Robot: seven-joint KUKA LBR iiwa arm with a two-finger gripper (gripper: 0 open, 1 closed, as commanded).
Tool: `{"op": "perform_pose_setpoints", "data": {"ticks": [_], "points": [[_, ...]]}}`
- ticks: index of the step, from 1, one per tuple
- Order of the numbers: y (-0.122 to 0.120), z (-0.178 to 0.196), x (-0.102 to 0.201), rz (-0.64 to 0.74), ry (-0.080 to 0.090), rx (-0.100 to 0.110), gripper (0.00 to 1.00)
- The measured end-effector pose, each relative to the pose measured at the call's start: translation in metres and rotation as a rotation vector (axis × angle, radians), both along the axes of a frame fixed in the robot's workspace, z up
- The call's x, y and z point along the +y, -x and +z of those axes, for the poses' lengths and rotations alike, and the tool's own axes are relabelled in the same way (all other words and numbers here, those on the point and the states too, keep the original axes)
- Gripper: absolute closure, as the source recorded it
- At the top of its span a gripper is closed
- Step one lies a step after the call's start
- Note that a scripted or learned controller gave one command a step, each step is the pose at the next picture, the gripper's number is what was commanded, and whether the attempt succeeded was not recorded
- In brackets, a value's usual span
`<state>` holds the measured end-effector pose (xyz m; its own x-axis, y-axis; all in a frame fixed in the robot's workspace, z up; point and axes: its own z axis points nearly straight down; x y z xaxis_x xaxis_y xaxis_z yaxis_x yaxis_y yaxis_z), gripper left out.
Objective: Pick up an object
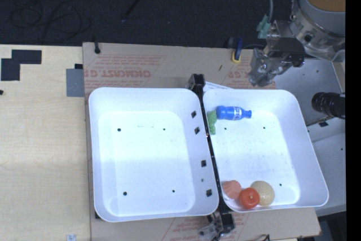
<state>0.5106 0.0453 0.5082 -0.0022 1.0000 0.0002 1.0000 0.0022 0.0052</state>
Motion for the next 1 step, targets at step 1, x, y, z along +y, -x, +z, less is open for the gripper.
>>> {"op": "perform_pose_setpoints", "data": {"ticks": [1], "points": [[0.0066, -0.2147, 0.0729, 0.002, 0.004, 0.027, 1.00]]}}
